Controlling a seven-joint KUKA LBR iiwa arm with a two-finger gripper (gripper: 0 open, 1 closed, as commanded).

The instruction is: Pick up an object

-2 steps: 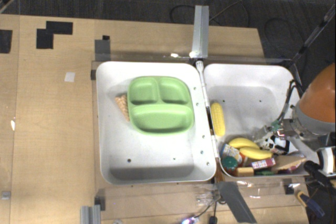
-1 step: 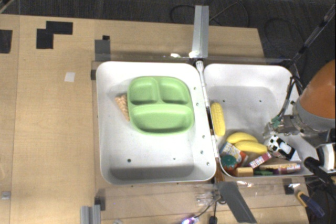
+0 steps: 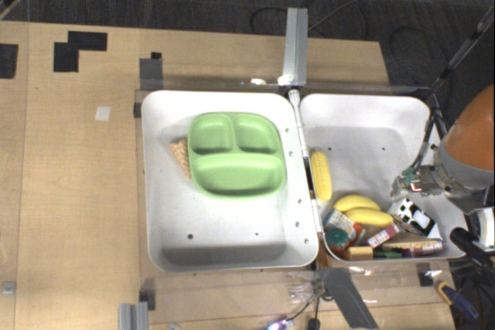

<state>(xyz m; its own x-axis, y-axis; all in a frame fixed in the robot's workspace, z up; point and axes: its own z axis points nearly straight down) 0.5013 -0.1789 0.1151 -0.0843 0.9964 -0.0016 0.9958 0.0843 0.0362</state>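
Two curved smooth bananas (image 3: 363,210); ridged corn cob (image 3: 320,175) beside.

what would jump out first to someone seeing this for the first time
The bright green divided plate in the left bin catches the eye first. Next comes the heap of small things crowded into the near corner of the right bin: a corn cob along the wall between the bins and yellow bananas beside it. At the right edge, the arm's orange band sits above the gripper.
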